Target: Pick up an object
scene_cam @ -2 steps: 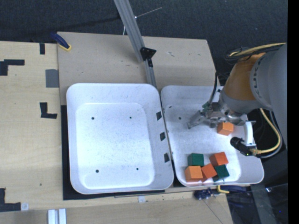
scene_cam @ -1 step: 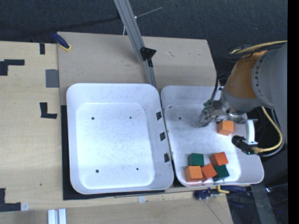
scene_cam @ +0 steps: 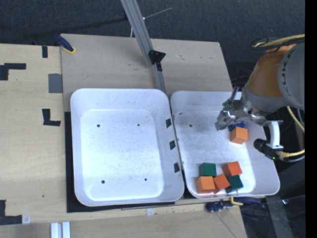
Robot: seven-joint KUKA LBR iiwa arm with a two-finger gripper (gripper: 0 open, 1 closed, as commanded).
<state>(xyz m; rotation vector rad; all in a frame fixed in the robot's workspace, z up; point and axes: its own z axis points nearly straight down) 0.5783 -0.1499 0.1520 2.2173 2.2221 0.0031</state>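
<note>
The gripper [scene_cam: 229, 118] hangs over the right bin [scene_cam: 198, 108], near its far right side; whether it is open or closed cannot be told from here. An orange block [scene_cam: 239, 134] sits just beside it, toward the near edge, apparently apart from it. The block is roughly cubic, with no clear long axis, turned slightly askew to the bin walls. More orange and green blocks [scene_cam: 218, 177] cluster at the bin's near end. The left bin [scene_cam: 79, 133] stands alongside on the desk [scene_cam: 29, 143].

Arm [scene_cam: 282, 78] cut off at right edge (elbow hidden).
</note>
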